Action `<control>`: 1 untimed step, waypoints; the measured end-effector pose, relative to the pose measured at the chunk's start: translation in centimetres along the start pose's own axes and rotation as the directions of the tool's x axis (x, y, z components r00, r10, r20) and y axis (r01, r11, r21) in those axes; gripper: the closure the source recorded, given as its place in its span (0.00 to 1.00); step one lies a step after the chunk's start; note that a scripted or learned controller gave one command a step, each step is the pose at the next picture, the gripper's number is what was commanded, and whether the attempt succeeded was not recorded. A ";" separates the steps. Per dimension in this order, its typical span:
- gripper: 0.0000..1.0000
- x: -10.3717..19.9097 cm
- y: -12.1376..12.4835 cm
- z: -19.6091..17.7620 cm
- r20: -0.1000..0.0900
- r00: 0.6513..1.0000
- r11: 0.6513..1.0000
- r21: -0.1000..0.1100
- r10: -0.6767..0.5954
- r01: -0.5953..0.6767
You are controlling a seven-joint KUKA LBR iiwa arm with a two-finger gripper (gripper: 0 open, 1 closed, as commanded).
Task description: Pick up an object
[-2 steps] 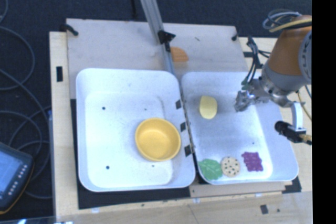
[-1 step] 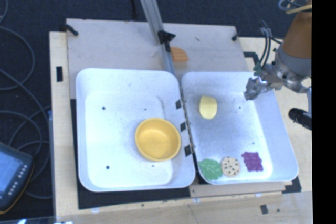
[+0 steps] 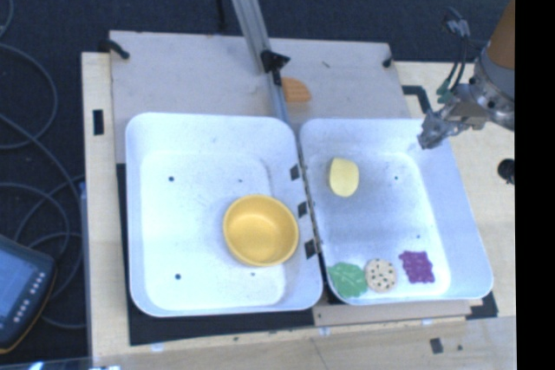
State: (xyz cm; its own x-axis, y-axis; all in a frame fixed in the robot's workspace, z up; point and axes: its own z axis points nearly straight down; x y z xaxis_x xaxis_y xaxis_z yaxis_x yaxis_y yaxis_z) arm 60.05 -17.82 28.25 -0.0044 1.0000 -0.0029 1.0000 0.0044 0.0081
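Bench point(image 3: 104, 186) pale wood on dark floor, two white bins side by side for sorting.

Frame bottom, right bin point(image 3: 451, 212) near edge: green piece point(image 3: 348, 278), cookie point(image 3: 380, 274), purple piece point(image 3: 417, 266) in row, likely slid downslope.

Middle: yellow bowl point(image 3: 259, 230) in left bin point(image 3: 156, 186); yellow lemon-like object point(image 3: 343, 177) alone, easiest pick.

Far right: gripper point(image 3: 431, 137) above right bin's upper corner, nothing visibly held; opening cannot tell.

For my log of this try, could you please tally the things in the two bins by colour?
Yellow: 2, the bowl in the left bin and the lemon-shaped piece in the right bin
Green: 1, the green piece
Tan: 1, the cookie
Purple: 1, the purple piece
Total: 5
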 end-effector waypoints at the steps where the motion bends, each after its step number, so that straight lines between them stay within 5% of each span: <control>1: 1.00 4.8 -1.3 1.5 -0.003 1.000 1.000 0.007 -0.001 0.001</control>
State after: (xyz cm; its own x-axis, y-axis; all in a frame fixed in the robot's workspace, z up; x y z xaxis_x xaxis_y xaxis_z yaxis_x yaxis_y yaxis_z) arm 58.76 -13.08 26.71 -0.0053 1.0000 -0.0002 1.0000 0.0053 0.0006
